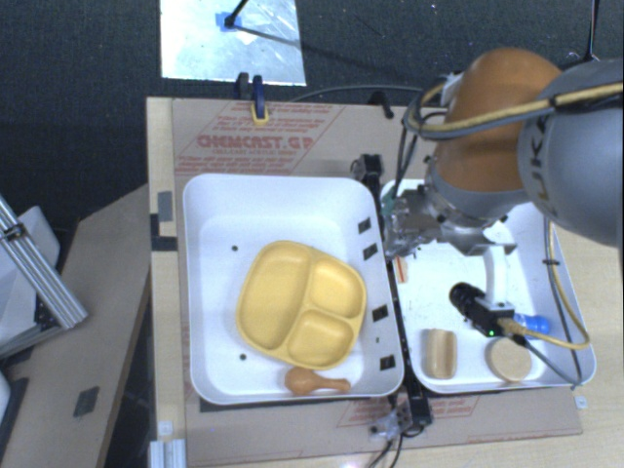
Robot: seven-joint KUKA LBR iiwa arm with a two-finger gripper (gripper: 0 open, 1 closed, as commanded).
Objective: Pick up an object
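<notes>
Looming closest, arm [507, 115] over right bin [561, 261]; tool [405, 227] state impossible to tell. Could perhaps miss bread slice [439, 352], clipping bin divider.

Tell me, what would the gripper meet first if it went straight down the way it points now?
Probably the floor of the right bin near its left wall, close to the divider. The gripper hangs above that spot, but depth is unclear from this single slanted view.

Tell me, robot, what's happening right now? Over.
Hand low over right bin, far-left corner. Nothing seen held. Bread slice and round cookie lie untouched near front wall. Yellow divided plate, drumstick in left bin.
</notes>
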